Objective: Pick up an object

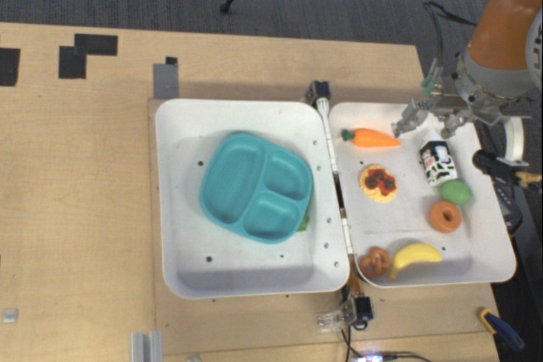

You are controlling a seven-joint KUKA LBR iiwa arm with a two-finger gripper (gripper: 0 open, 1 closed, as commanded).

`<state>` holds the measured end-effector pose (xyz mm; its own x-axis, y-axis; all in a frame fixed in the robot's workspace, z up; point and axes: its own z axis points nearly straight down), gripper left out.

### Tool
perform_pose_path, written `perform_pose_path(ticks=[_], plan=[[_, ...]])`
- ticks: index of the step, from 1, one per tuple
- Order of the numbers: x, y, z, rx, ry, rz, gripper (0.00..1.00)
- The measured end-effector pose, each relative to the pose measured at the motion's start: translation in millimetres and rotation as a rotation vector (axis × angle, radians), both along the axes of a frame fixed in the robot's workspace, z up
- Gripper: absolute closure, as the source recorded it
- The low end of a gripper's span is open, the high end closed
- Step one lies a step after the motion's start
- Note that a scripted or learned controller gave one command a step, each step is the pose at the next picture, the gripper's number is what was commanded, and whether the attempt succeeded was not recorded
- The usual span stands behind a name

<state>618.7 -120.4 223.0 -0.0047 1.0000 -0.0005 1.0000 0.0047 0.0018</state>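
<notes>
Several toys lie in the right bin (488,263). An orange carrot (371,138) rests at its far left, a small round pizza (378,182) below it. A black-and-white can (436,163) stands in the middle, with a green ball (455,192) and an orange donut (445,217) nearer the front. A yellow banana (416,257) and a brown pastry (374,261) sit at the front edge. My gripper (427,123) hangs over the bin's far side, between the carrot and the can. Its fingers (405,122) are spread open with nothing between them.
The left bin (178,267) holds a teal divided plate (257,186) with something green poking out under its right edge. A rail (333,174) separates the two bins. The grey and orange arm (505,38) reaches in from the upper right.
</notes>
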Motion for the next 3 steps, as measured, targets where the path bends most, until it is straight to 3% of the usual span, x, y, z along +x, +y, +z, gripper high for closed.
perform_pose_path(ticks=[1,2,3], plan=[[18,-77,-125,0.001,-0.001,-0.188,0.0],[19,-77,-115,0.0,-0.003,-0.185,1.0],[2,-20,-45,0.0,-0.001,0.052,1.0]])
